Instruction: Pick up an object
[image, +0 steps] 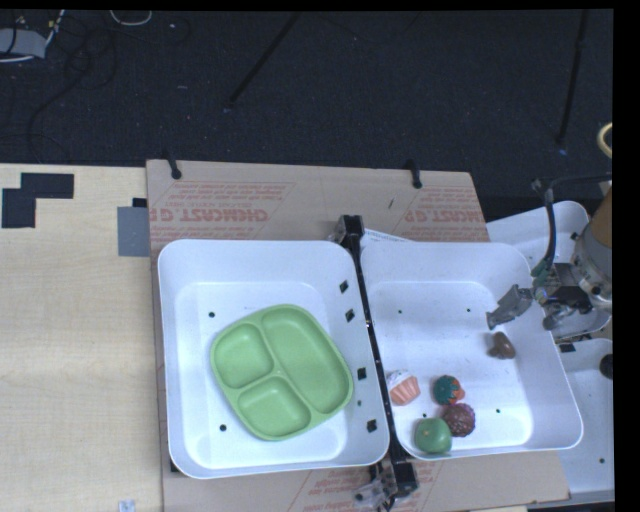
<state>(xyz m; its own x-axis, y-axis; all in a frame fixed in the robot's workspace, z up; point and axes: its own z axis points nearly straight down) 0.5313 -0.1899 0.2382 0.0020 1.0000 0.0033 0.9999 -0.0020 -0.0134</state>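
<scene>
Brown lump (502, 346) lies in right bin (440, 295) just below tool (528, 309)

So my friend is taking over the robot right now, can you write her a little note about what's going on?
Tool: at the right bin's right wall, just above a small brown thing. I see nothing held in it.
Right bin: pink-white cupcake, red-green ball, dark red ball and green ball near the front.
Left bin: a green tray.
Done: nothing lifted yet.
Left: grab one thing and lift it.
</scene>
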